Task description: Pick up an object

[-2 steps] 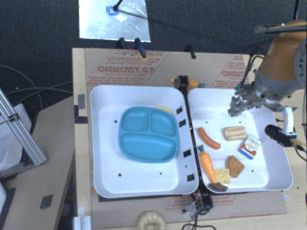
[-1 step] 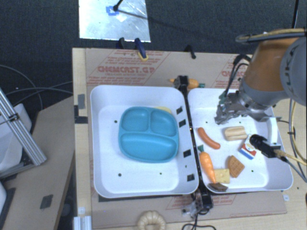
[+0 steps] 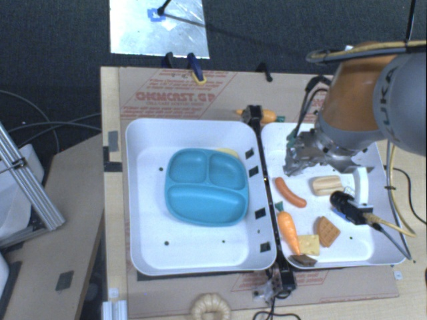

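The arm's metal jaws [image 3: 298, 161] are hanging just above-left of the reddish sausage [image 3: 290, 192], which is lying diagonally in the right white bin [image 3: 380, 255]; I cannot tell their spread.

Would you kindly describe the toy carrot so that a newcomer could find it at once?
Look in the right-hand white bin, along its left wall near the front. The toy carrot lies there lengthwise, just below the red sausage and beside a yellow cracker. It alone is orange and tapered, with a green top.
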